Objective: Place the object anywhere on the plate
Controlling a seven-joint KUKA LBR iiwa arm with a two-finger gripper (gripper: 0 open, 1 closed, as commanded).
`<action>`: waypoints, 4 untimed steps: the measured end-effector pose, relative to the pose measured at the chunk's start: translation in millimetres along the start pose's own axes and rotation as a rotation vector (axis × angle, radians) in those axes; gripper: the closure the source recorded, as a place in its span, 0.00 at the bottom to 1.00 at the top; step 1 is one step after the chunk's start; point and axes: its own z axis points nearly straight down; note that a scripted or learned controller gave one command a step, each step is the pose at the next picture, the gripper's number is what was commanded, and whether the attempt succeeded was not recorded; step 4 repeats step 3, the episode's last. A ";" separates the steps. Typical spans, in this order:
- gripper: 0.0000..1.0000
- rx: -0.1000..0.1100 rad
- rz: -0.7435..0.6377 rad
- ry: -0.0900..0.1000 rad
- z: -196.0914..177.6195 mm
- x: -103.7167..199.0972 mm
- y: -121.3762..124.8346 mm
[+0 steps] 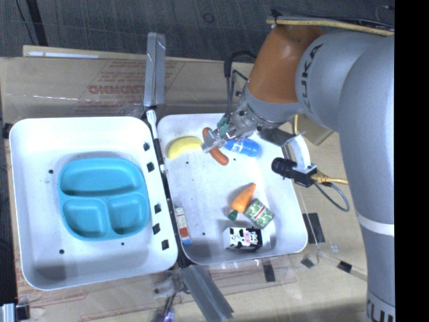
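The blue plate (pixel 102 196), with three compartments, lies in the left bin (pixel 40 146) with nothing on it. My gripper (pixel 218 138) is low over the back of the right bin (pixel 201 193). It sits among a yellow banana (pixel 182 145) to its left, a red-brown sausage (pixel 218 155) just below it and a blue bottle (pixel 242 147) to its right. The wrist hides part of the sausage and the bottle, and I cannot make out whether anything is gripped.
Further forward in the right bin lie a carrot (pixel 242 199), a green can (pixel 258 213) and a black-and-white carton (pixel 242 238). A small stick-like item (pixel 181 223) rests by the divider. The grey arm (pixel 335 79) spans the right side above the bin.
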 end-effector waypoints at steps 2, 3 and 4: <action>1.00 0.005 -0.256 0.003 18.3 138.8 2.3; 0.00 0.005 -0.255 0.002 18.2 138.4 2.2; 0.00 0.005 -0.255 0.002 18.2 138.4 2.2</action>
